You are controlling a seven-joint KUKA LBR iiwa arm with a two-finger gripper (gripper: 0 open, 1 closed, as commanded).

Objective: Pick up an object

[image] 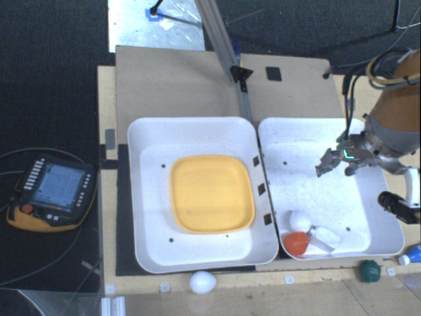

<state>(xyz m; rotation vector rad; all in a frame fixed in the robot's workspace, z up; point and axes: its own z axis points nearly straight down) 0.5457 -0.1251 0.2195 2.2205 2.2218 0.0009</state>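
In the camera view, the gripper (337, 163) was seen poised above the right bin (316, 129), toward its right wall, with nothing held; two dark fingers were seen spread slightly apart, so the jaws were judged to be apart. The candidate objects were gathered well apart from it, in the near corner of that bin: a white ball (300, 221), an orange-red ball (296, 243) just beside and nearer the rim, and a pale, flat piece (323, 239) touching or nearly touching them. The white ball was judged light, smooth and stiff, liable to roll or squirt out of a pinch; a hold across its widest part was judged best, though the neighbours crowd that approach. The left bin (148, 176) was seen to hold a yellow square plate (212, 193), lying flat at its middle. A white egg-like object (202, 282) and a dark green ball (370, 271) were seen outside the bins, on the bench.
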